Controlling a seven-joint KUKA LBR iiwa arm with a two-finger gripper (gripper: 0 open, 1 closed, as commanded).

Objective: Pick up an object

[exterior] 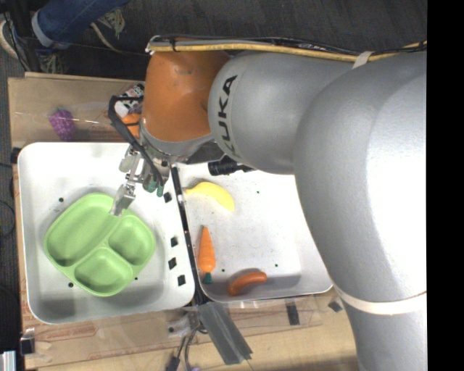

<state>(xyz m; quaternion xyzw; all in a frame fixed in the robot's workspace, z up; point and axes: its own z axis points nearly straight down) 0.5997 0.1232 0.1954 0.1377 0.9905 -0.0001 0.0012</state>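
A green plate (98, 243) with three compartments lies in the left bin (43, 170). My gripper (125, 197) hangs over the plate's upper right rim, touching it or just above it. In the right bin (290, 217) lie a yellow banana (214, 194), an orange carrot (206, 250) and a reddish sausage (246, 281). The grey arm with its orange band (177, 90) covers the right bin's far and right parts.
A purple object (63, 123) lies on the wooden bench beyond the left bin. A black divider strip (181, 224) runs between the two bins. A person's shoes (109, 22) stand past the bench at the top left.
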